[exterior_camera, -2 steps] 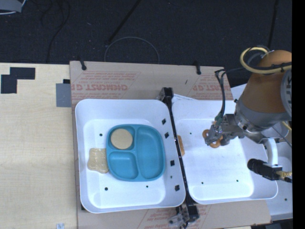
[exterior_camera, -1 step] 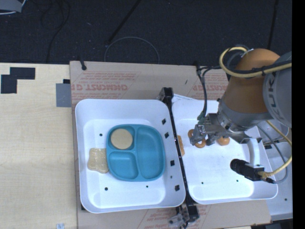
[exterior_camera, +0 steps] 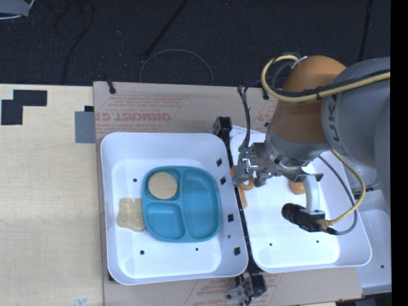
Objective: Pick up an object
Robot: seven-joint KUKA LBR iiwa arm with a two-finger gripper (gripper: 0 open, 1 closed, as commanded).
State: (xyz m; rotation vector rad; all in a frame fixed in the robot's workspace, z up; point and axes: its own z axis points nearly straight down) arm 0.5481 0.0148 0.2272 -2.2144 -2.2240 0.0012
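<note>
Overhead, arm (exterior_camera: 319, 116) reaches in from right, wrist bent down over right bin (exterior_camera: 306, 250), near its far left corner. Claw (exterior_camera: 247, 177) low beside divider; width cannot be told. Small orange object (exterior_camera: 297, 187) lies right of claw, partly hidden. Left bin (exterior_camera: 121, 152): blue tray (exterior_camera: 191, 215) holding tan round cookie (exterior_camera: 162, 185); pale yellow sponge (exterior_camera: 131, 213) touching tray's left edge.

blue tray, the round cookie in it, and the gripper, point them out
blue tray (exterior_camera: 194, 212), camera view, bare floor of its right compartment
round cookie (exterior_camera: 162, 185), camera view, middle of its top
gripper (exterior_camera: 247, 178), camera view, between its fingertips
</note>
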